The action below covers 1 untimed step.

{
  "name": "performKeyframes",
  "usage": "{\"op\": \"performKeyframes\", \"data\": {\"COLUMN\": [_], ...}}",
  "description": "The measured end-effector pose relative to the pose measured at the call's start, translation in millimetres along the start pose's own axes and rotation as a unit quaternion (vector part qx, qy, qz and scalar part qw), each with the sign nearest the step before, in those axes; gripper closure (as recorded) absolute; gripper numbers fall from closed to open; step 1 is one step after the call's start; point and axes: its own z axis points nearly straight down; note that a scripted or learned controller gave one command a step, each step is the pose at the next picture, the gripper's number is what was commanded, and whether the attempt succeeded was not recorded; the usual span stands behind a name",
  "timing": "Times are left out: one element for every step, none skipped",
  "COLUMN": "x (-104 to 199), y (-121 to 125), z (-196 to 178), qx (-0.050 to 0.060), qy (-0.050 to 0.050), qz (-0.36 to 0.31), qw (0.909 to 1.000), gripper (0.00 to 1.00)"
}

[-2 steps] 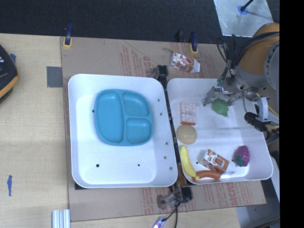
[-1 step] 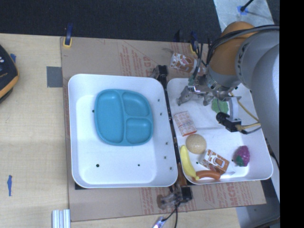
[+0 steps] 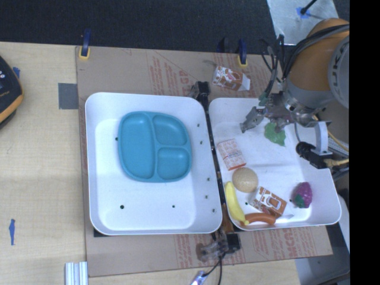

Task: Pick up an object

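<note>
One green object [image 3: 275, 134] lies just beside tool [image 3: 256, 119].

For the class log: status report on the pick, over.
Two-finger gripper low over right white bin, upper end. Green leafy toy beside it, not seen gripped. Small printed packet nearby, apart.

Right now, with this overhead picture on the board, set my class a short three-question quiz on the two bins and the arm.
1. True or false: the blue divided plate lies in the left bin.
2. Which item lies nearest the gripper? A) banana B) green item C) purple item
3. Fill in: one small packet lies outside the bins, on the ____.

Key: 1 true; 2 B; 3 cardboard.
</note>
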Motion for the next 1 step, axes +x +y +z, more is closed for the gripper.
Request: {"op": "performKeyframes", "data": {"x": [-53.5], "y": [38.9], "z": [-44.4], "qx": [-0.001], "qy": [0.0], "qz": [0.001], "qw": [1.0], "gripper": [0.0]}}
